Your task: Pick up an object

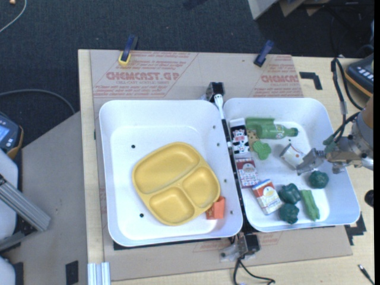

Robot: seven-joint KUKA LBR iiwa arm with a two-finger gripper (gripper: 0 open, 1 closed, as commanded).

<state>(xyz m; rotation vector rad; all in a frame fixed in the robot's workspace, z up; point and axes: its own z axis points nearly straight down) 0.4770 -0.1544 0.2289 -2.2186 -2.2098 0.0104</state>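
- Right now the gripper [307,162] hangs low in the right bin [338,209], between a small white-grey object [291,153] and a dark green ball [319,179]; whether its jaws are open or shut I cannot tell.
- Nothing is seen held.
- Nearby lie a green bottle [268,128], small cartons [266,196] and green vegetables [309,204].
- Left bin [113,159]: a yellow divided plate [176,183], an orange block [217,209] touching its edge.
- Both bins sit on a cardboard-covered bench [148,76] over dark floor [89,10].

1. A yellow three-compartment plastic plate [176,183] lies in the left white bin [119,135], an orange block [216,209] touching its rim.
2. The metal gripper [308,161] hangs over the right white bin [341,203], beside a round green toy [319,179].
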